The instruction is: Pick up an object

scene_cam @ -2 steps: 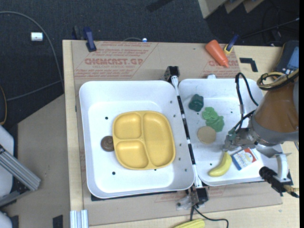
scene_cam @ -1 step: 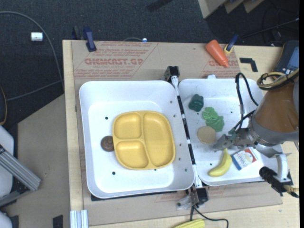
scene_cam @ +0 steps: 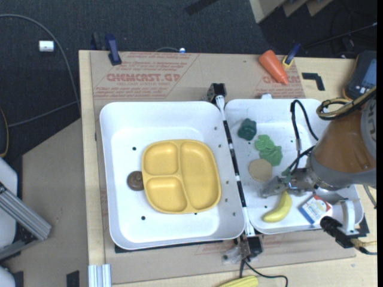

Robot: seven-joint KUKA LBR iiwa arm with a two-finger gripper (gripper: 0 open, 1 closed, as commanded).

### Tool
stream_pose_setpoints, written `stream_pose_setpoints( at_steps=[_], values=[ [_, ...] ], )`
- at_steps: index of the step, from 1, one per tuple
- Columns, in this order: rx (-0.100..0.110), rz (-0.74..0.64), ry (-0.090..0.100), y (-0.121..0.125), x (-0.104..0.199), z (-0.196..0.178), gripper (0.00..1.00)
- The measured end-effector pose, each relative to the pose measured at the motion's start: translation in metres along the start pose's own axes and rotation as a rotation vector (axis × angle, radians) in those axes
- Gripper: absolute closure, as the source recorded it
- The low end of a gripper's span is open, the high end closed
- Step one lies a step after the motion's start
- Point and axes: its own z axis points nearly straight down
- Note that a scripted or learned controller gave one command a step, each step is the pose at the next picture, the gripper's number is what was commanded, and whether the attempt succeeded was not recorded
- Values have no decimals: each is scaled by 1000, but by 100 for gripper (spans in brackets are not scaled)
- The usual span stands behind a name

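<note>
On the counter (scene_cam: 149, 76) two shallow white bins sit side by side. The left bin (scene_cam: 119, 160) holds a yellow three-compartment plate (scene_cam: 181, 176) near its middle, with a small brown round object (scene_cam: 136, 180) tucked just beside the plate's left edge. In the right bin (scene_cam: 272, 109), a dark green toy (scene_cam: 247, 128) lies toward the far side, a lighter green leafy toy (scene_cam: 268, 149) just in front of it, then a tan round disc (scene_cam: 260, 170), and a yellow banana (scene_cam: 279, 208) near the bin's front wall; a small red, white and blue packet (scene_cam: 314, 208) lies toward the front right corner. The arm reaches in over the right bin, and its pincer (scene_cam: 276, 185) hangs low between the disc and the banana, seemingly just above the banana's upper end. Its fingers look spread apart with nothing between them, though the view is blurry there. An orange carrot-like toy (scene_cam: 274, 67) rests on the counter beyond the right bin.
</note>
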Motion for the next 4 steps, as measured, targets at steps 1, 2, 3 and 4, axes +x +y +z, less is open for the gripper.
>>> stream_pose_setpoints(
  at_steps=[1, 2, 3, 4],
  values=[
    [-2, 1, -1, 0, 0, -10, 100],
    [-4, 2, -1, 1, 0, -19, 100],
    [-3, 2, -1, 1, 0, -19, 0],
    [1, -1, 0, 1, 36, 0, 0]
  ],
)
